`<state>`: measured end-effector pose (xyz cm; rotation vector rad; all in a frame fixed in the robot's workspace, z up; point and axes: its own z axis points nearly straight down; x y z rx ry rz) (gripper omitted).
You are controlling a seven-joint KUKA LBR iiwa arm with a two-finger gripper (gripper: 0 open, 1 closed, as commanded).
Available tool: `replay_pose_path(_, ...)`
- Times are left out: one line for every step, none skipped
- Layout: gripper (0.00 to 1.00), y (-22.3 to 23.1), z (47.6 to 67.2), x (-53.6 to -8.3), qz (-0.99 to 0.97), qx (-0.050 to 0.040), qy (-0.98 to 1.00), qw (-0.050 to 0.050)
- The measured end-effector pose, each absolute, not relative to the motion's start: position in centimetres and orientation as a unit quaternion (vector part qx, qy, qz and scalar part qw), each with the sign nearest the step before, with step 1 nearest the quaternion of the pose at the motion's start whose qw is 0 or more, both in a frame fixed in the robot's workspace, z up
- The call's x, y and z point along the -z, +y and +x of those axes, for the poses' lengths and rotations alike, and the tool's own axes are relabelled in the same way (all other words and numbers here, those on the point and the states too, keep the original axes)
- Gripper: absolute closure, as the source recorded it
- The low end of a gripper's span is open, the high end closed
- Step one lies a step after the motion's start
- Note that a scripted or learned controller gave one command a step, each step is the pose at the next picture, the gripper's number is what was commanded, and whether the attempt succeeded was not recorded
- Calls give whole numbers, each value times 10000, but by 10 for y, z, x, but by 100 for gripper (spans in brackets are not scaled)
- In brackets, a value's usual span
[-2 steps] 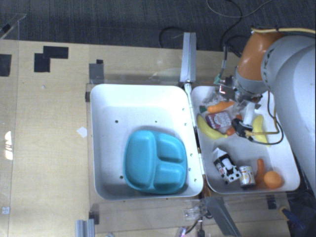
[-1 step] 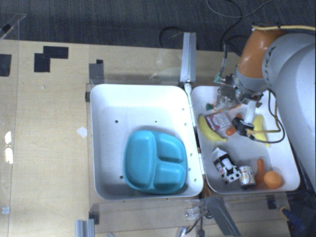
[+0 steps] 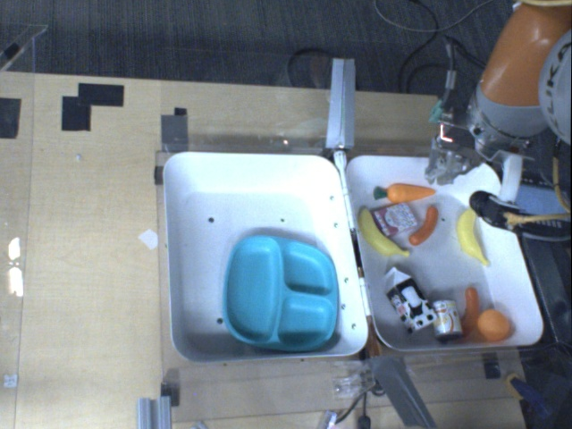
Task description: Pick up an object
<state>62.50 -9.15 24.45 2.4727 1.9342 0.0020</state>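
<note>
My gripper (image 3: 444,170) hangs over the back edge of the right bin (image 3: 527,280), just right of and above an orange carrot (image 3: 410,192). Nothing shows between its fingers. In that bin lie a maroon packet (image 3: 397,216), a red sausage (image 3: 424,225), a yellow banana (image 3: 379,236) at the left wall and another banana (image 3: 472,237) to the right. Near the front sit a black-and-white cow toy (image 3: 407,300), a small can (image 3: 446,319), an orange ball (image 3: 492,325) and a small orange piece (image 3: 471,299).
The left bin (image 3: 192,239) holds a blue divided plate (image 3: 281,290). A grey metal post (image 3: 340,105) stands between the bins at the back. Black cables (image 3: 514,213) cross the right bin's right edge. Wooden bench surface extends to the left.
</note>
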Motion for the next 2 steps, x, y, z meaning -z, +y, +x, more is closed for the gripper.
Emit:
replay_pose_path(100,-167,588,-229,7366,0,6764,4)
replay_pose_path(100,-166,604,-300,8160,0,5780,7)
